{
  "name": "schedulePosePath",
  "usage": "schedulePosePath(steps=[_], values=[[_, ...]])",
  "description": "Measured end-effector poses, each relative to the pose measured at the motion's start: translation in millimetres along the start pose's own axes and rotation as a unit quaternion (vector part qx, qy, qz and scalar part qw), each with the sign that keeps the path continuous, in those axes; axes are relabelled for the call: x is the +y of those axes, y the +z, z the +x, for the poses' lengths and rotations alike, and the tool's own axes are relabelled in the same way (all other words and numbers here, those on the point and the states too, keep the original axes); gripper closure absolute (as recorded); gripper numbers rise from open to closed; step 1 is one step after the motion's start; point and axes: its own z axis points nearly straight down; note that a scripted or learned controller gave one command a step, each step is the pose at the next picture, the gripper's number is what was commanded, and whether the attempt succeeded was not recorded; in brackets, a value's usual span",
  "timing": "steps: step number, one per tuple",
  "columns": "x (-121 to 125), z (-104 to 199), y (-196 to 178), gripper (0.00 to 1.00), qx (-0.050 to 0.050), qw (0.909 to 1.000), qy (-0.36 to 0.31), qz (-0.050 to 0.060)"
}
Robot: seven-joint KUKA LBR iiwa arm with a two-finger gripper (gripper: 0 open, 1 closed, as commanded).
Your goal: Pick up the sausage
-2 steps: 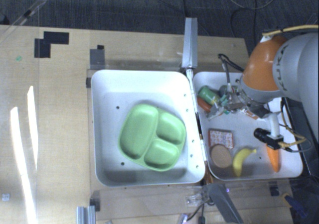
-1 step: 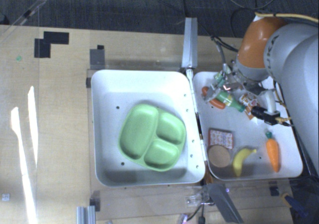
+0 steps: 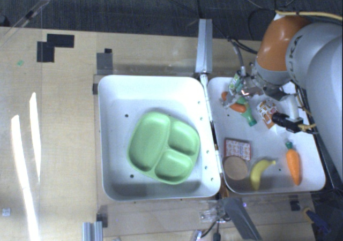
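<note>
Gripper [image 3: 242, 89] is sitting low in the right bin's [image 3: 316, 181] far-left corner, touching the small clutter there; can't tell its state. Sausage [image 3: 238, 108] is lying just beside it. Same bin is holding one carrot [image 3: 293, 164], one banana [image 3: 260, 172], one round cookie [image 3: 235, 168]. Left bin [image 3: 115, 181] is holding one green divided plate [image 3: 163, 147].

Bright, even overhead light. White glare streaks cross the worktop [image 3: 32, 143] at left. The left bin [image 3: 112, 181] shows soft shadow along its lower wall. Focus is slightly soft throughout, with mild grain.
</note>
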Motion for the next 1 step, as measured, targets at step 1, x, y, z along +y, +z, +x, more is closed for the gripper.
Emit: schedulePosePath(steps=[1], values=[[14.8, 77.2, -104.4, 1.00, 0.000, 0.9966, -0.083, -0.003]])
